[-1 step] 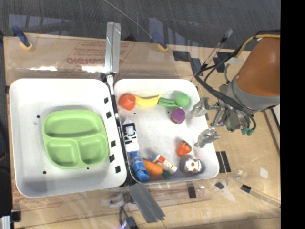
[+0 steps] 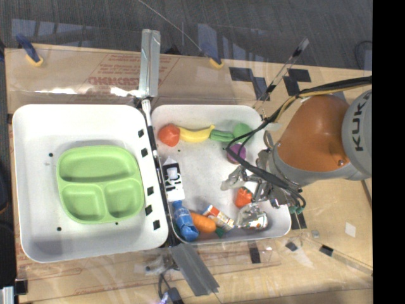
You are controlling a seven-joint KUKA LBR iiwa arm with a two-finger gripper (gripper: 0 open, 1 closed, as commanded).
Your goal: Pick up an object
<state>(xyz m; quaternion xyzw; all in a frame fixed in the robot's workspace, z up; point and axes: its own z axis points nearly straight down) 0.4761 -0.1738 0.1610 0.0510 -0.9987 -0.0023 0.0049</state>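
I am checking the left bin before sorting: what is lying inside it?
Inside the left bin lies one green tray with three compartments, and these hold nothing. The bin floor directly under the tray is covered, so it cannot be seen.

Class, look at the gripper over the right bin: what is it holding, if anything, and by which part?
It cannot be told. The gripper sits low in the right bin at a small orange-red object, but no hold is visible.

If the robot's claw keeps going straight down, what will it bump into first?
Most likely the small orange-red toy right under the gripper in the right bin. Depth is hard to judge from above, so it could touch the bin floor beside the toy instead.
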